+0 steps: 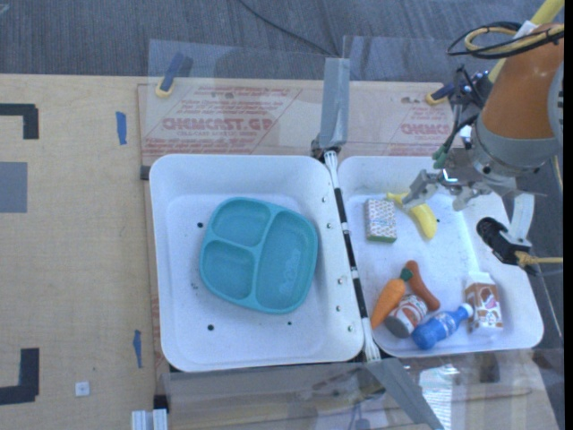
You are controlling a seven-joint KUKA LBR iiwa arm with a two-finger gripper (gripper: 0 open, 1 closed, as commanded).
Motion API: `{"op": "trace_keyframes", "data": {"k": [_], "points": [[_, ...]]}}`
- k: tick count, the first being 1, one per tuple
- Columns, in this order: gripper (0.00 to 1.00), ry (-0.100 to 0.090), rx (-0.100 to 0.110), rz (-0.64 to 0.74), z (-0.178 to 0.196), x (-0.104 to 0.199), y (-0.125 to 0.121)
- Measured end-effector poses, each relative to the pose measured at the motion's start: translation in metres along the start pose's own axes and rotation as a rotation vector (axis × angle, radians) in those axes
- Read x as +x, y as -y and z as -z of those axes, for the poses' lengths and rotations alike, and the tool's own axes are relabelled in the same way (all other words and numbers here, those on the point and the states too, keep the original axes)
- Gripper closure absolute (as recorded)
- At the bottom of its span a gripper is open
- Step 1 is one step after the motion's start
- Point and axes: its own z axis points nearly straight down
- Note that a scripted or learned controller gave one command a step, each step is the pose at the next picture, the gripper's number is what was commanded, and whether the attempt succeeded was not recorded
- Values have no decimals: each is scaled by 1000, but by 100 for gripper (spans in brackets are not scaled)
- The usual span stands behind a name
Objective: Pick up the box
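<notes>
Here the box (pixel 484 305) is small, brown-and-white, lying flat; the fingers (pixel 440 187) are spread apart

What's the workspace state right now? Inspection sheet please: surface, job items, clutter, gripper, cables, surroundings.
Surface: wooden bench bearing two white bins, left bin and right bin.
Job's things: box lying at the right bin's near right corner, untouched.
Clutter: teal divided plate in left bin; sponge, banana, carrot, can, blue bottle in right bin.
Gripper: gripper over the right bin's far side near the banana, holding nothing visible.
Cables: black and yellow cables on arm.
Surroundings: grey floor, blue tape marks.
</notes>
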Motion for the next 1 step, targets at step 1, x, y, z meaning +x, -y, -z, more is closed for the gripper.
{"op": "trace_keyframes", "data": {"k": [1], "points": [[0,1,-4,168,-107,22,-8]]}}
